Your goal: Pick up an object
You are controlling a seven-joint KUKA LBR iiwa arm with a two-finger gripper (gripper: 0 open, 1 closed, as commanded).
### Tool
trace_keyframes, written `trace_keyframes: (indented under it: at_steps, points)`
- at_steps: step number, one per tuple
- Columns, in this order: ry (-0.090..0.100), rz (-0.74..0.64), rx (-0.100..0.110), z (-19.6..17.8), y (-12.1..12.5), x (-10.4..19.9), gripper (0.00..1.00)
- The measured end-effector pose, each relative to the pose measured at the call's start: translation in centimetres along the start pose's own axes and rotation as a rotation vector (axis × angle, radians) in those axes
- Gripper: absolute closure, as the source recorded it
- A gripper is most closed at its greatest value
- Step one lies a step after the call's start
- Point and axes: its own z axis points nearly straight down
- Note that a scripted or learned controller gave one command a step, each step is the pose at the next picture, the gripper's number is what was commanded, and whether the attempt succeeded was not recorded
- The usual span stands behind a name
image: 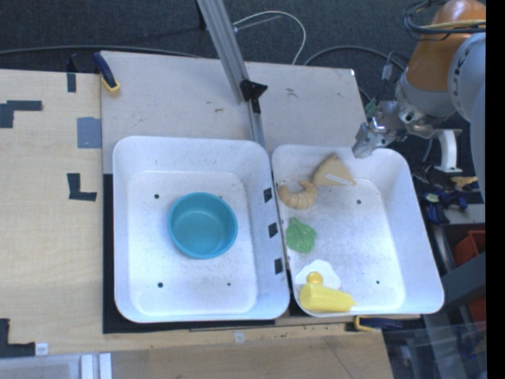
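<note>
the gripper (368, 143) hung over the far right corner of the right bin (410, 235), and whether it was open or holding anything could not be told. the nearest object, a tan wedge (334, 170), lay just to its left and slightly nearer, long axis slanting toward the croissant (298, 195).

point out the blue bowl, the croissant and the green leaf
blue bowl (203, 225), camera view, inner floor
croissant (298, 195), camera view, middle of its curve
green leaf (301, 236), camera view, centre of the leaf

metal pole (225, 42) over bench | yellow-blue clamp (106, 73) far-left | white cable (276, 22)
</note>
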Motion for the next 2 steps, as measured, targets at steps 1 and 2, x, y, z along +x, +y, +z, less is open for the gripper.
trace_keyframes:
  at_steps: [1,2]
  points:
    - [0.002,0.000,0.003,-2.0,0.1,0.1,1.00]
    - [0.003,-0.004,0.006,-2.2,-1.4,5.8,1.00]
